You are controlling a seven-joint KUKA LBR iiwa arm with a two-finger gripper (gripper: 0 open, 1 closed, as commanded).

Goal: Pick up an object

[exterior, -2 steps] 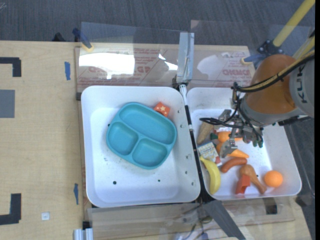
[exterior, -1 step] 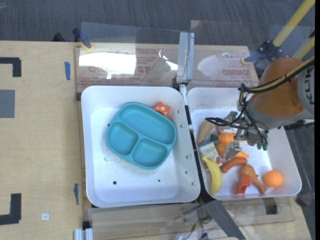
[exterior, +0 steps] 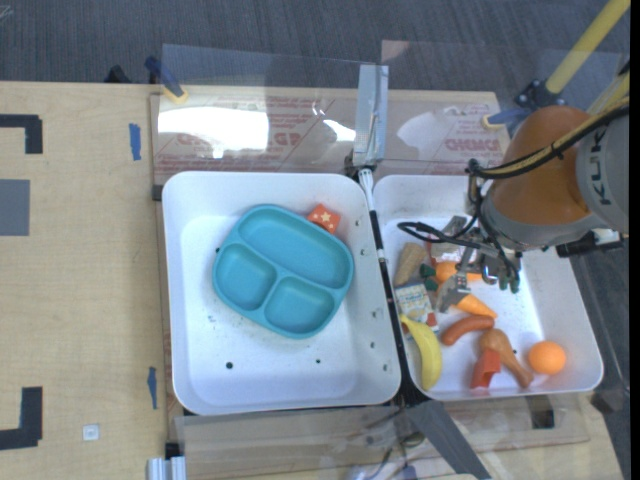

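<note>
Camera view: gripper low in right bin, among toy food; finger state cannot tell. Banana, sausage, orange nearby. Left bin holds blue plate.

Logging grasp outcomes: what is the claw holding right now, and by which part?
Cannot be told: the claw sits low among the toy food in the right bin, its tips hidden in clutter.

Your arm comes in from the right, orange band above the wrist, grey body at the frame edge. Wrist pitched down and left, cables looped around it. Gripper sits low over the right-hand bin; finger spacing isn't readable here.
</note>
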